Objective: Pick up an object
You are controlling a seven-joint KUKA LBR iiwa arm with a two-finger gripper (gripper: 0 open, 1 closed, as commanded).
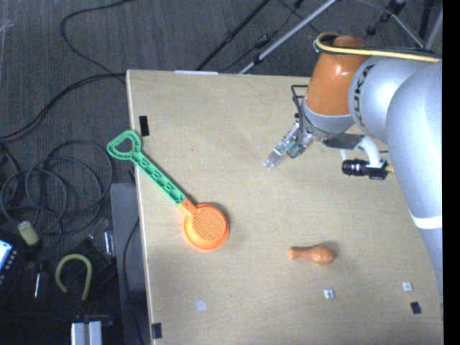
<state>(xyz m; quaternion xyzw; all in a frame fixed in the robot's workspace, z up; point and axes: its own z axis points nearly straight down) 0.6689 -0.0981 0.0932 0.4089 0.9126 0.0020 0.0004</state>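
Low and right of centre: drumstick [313,254], long axis near level, fat end right. Left of it: strainer [176,195], orange head low, green handle running to upper left. Upper right: gripper [280,152], above the drumstick, well apart, nothing pinched; spread or pressed together, cannot tell. Arm [388,113] reaching from right edge, wrist tipped down-left.

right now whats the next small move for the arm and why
Probably shift the gripper toward the orange drumstick-shaped toy and lower over it. The gripper sits above bare board with nothing between its fingers, and that toy lies nearer than the green-handled orange strainer.
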